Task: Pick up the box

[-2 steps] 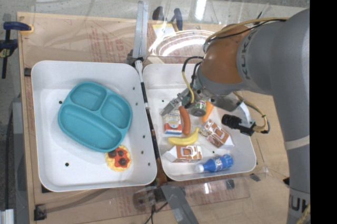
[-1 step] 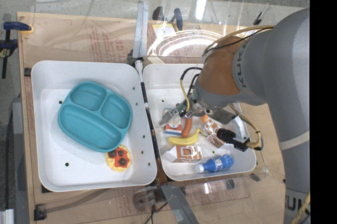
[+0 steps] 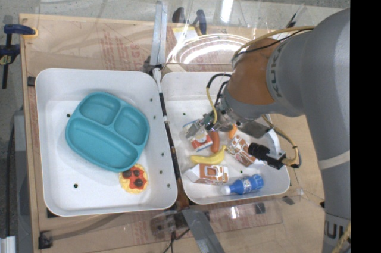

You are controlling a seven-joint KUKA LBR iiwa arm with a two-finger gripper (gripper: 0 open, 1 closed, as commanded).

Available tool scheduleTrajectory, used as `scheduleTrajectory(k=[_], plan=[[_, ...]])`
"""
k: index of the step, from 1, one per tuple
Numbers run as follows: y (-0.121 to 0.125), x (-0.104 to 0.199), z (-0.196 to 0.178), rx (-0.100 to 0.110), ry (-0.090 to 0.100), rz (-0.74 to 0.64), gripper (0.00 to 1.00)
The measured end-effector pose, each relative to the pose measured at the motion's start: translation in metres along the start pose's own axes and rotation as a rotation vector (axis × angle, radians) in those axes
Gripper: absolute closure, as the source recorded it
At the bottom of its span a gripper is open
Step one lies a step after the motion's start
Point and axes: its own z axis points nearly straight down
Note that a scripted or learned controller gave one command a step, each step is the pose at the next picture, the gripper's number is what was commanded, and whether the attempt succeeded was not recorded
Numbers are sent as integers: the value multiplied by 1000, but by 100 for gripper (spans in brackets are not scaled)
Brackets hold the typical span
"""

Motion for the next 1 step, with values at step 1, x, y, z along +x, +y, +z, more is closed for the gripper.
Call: scheduleTrajectory(k=[1], plan=[[46,46,-117,-4,-1,107,100]])
